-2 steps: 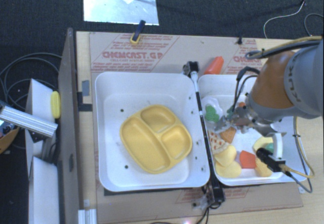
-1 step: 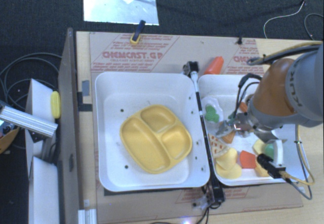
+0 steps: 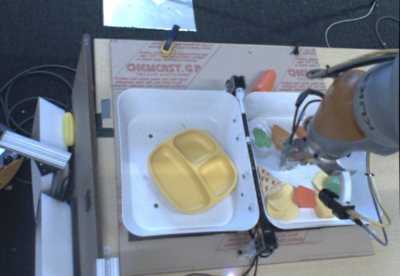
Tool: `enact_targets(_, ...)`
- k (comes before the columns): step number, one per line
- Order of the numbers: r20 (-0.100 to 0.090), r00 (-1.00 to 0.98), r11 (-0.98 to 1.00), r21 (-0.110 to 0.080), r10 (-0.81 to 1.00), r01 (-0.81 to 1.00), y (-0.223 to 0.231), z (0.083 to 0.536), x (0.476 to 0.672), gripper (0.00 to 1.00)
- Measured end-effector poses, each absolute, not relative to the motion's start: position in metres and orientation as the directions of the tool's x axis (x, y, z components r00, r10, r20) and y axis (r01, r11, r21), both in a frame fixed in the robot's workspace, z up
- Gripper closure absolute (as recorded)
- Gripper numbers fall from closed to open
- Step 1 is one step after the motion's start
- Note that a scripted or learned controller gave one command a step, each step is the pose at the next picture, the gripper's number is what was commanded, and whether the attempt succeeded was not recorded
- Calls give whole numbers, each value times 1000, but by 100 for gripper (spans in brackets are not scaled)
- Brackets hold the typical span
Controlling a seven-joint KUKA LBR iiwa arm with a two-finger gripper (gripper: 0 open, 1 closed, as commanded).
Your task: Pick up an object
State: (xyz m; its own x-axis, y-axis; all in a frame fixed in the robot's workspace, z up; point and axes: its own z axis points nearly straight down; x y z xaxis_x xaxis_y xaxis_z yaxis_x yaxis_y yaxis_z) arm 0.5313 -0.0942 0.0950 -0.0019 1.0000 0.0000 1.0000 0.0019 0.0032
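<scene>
The right bin (image 3: 275, 101) holds several toy foods: a green-and-white piece (image 3: 261, 138), an orange-brown piece (image 3: 280, 136), a pizza slice (image 3: 269, 178), a pale yellow piece (image 3: 282, 202), a red-orange block (image 3: 305, 196) and a yellow piece (image 3: 323, 179). My gripper (image 3: 292, 157) hangs low in this bin, just right of the green piece and above the pizza slice. The arm's wrist hides its fingertips. A yellow divided plate (image 3: 191, 170) lies in the left bin (image 3: 144, 112).
An orange carrot-like toy (image 3: 264, 80) lies on the cardboard behind the right bin. A black clamp (image 3: 236, 85) sits on the divider between the bins. The arm's grey and orange body (image 3: 350, 112) covers the right bin's far right side. Cables trail at the right.
</scene>
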Motion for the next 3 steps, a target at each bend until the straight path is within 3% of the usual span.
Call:
enact_targets(1, -6, 2, -2, 9, 1000, 1000, -171, 101, 592, 100)
enact_targets(2, 0, 0, 0, -2, 1000, 1000, -166, 83, 553, 100)
enact_targets(3, -6, -4, 4, 13, 1000, 1000, -192, 184, 586, 100)
